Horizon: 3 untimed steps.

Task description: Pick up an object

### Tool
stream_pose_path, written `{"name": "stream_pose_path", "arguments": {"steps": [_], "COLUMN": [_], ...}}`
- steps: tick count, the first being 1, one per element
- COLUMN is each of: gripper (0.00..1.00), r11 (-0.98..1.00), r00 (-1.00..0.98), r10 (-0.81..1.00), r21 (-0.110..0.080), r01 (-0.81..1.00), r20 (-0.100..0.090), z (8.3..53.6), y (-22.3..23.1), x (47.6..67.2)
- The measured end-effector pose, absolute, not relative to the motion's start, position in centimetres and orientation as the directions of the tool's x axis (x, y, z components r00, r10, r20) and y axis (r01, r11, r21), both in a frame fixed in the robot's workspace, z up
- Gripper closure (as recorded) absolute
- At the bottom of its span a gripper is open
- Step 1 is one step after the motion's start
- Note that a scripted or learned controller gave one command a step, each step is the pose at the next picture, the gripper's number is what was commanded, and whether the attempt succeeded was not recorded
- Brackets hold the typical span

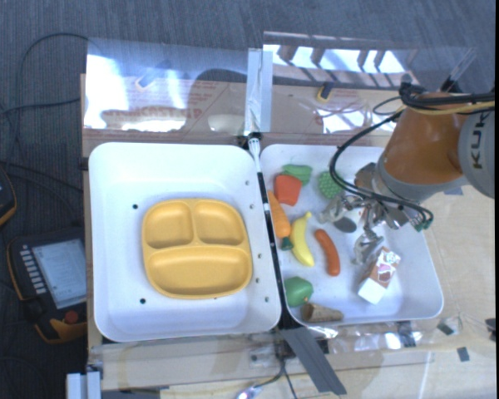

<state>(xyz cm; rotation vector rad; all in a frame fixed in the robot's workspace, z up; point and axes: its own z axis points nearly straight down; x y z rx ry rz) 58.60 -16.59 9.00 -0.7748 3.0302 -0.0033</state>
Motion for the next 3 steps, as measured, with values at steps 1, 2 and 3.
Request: {"name": "stream_pose_path", "arguments": {"steps": [1, 2, 3], "gripper": [0.00, 0.00, 0.00], "r11": [0.814, 0.895, 0.898], "r00": [-0.814, -0.894, -0.898], "r10": [-0.580, -0.447, -0.440], "r21": [-0.011, -0.010, -0.010], "r01": [-0.580, -0.447, -0.440], "r20": [-0.009, -0.016, -0.019], "z": [9.0, 9.1, 9.1], "y": [-11.0, -9.7, -9.9], "x": [59.4, 53.8, 51.3]}}
